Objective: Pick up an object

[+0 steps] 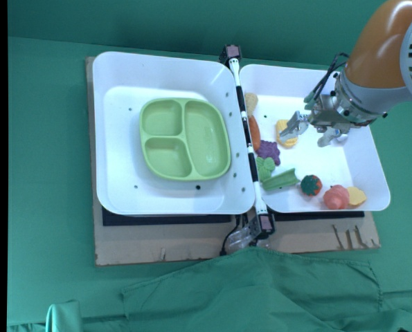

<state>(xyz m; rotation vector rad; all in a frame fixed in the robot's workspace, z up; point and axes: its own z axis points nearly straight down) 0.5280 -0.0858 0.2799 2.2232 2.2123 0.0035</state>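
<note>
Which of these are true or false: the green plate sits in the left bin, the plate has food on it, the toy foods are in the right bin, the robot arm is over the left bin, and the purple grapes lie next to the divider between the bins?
1. The green divided plate sits in the left bin. True.
2. The plate has food on it. False: its compartments hold nothing.
3. The toy foods lie in the right bin. True.
4. The robot arm is over the left bin. False: its gripper hangs over the right bin, near a yellow toy.
5. The purple grapes lie close to the divider between the bins. True.
</note>
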